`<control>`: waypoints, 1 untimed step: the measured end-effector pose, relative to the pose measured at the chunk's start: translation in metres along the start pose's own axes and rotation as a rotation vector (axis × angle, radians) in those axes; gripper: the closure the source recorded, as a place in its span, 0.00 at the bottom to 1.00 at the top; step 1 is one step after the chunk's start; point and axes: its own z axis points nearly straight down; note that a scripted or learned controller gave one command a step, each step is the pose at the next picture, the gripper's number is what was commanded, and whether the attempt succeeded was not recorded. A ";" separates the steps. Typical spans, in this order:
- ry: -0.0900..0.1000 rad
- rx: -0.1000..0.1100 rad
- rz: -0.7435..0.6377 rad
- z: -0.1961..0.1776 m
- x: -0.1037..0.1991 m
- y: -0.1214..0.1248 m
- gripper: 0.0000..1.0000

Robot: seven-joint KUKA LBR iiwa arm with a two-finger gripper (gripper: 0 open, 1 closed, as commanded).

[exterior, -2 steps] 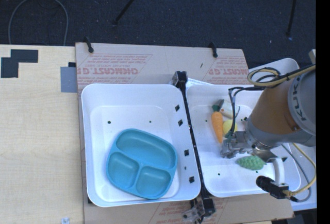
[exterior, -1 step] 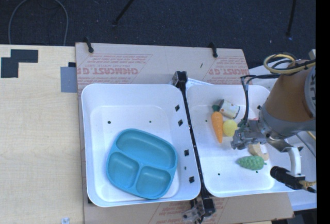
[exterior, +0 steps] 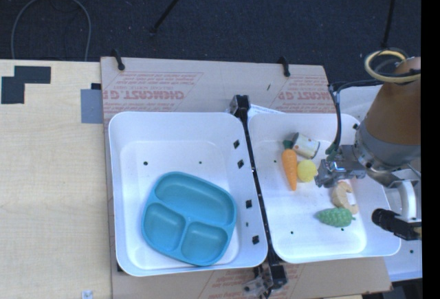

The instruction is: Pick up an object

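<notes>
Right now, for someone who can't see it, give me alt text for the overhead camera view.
A grey and orange robot arm reaches from the right into the right white bin, its gripper beside a toy carrot, a yellow piece and a green bumpy item. The left white bin holds a blue divided tray.

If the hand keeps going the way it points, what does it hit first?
Probably the yellow ball: the hand points toward the view's left and the ball lies just beyond it, the carrot behind that. Height is unclear from above, so it might pass over.
</notes>
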 end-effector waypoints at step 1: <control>0.000 -0.001 0.000 -0.045 0.007 0.003 1.00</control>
